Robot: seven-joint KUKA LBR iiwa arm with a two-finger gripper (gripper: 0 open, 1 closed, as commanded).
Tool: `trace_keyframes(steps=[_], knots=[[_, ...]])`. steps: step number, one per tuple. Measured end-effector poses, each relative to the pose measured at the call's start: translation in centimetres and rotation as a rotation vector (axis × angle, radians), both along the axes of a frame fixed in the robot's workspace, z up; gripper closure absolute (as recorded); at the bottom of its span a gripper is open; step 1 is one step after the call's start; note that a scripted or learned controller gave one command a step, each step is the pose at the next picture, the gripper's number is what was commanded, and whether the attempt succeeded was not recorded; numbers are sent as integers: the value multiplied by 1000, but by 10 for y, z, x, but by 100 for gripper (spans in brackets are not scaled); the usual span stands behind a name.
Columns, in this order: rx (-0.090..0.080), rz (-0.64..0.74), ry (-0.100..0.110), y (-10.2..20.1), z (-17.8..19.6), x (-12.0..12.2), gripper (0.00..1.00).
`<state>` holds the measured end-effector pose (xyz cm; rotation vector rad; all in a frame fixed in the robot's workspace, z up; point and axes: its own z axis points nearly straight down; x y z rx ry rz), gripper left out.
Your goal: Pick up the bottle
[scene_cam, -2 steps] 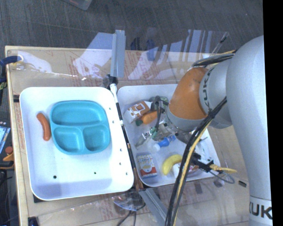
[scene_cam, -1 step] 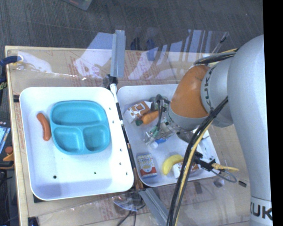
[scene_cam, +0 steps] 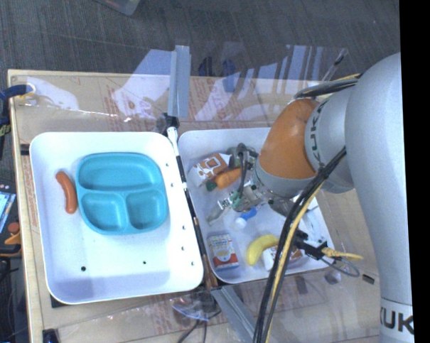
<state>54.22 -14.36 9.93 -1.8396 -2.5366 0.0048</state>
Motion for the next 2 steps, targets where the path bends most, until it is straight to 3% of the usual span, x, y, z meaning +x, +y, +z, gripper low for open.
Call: trace_keyframes(steps=[1, 2], knots=[[-1, 11, -2, 15, -10, 55, 0], [-1, 16, 0, 16, 0, 55, 100]])
